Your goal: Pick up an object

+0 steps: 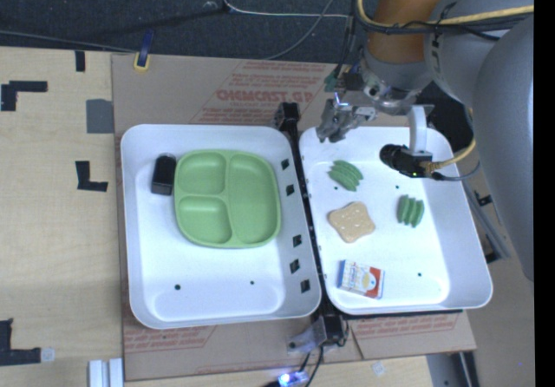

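We are holding our gripper (334, 127) over the right bin's (451, 281) far-left corner, its jaws apparently parted and grasping nothing, while the green pod (346, 174) is lying just nearer, slanted.

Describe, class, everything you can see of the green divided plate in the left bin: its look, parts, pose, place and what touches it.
The green divided plate is pale green, looks like smooth plastic, and is squarish with rounded corners. Raised ridges split it into three compartments: one long one on its left side, two smaller ones on its right. Nothing lies in them. It lies flat, slightly rotated, in the upper middle of the left bin. A small black object sits against its upper left edge; whether they touch is unclear.
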`<state>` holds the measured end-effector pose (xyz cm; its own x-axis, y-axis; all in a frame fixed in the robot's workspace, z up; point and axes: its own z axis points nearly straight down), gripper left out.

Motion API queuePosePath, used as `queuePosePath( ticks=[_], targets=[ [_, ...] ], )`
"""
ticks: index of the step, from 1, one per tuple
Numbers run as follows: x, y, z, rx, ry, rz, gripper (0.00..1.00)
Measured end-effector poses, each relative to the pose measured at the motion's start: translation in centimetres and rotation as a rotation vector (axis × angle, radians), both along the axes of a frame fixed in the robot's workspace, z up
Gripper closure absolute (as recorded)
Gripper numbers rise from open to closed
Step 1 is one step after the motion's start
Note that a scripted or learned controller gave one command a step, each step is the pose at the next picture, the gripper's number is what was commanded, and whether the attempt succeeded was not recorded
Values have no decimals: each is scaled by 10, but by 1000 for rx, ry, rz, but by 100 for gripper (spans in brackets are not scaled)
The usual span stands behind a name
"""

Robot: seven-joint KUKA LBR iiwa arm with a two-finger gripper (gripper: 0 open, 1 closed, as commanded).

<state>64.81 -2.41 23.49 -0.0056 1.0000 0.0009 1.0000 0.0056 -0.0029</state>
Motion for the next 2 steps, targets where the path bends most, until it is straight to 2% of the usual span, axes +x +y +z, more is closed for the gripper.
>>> queuePosePath(
  ticks=[1,2],
  targets=[
    [-6,56,6,1,-1,1,100],
    [-8,101,-6,-1,0,0,100]
  ],
)
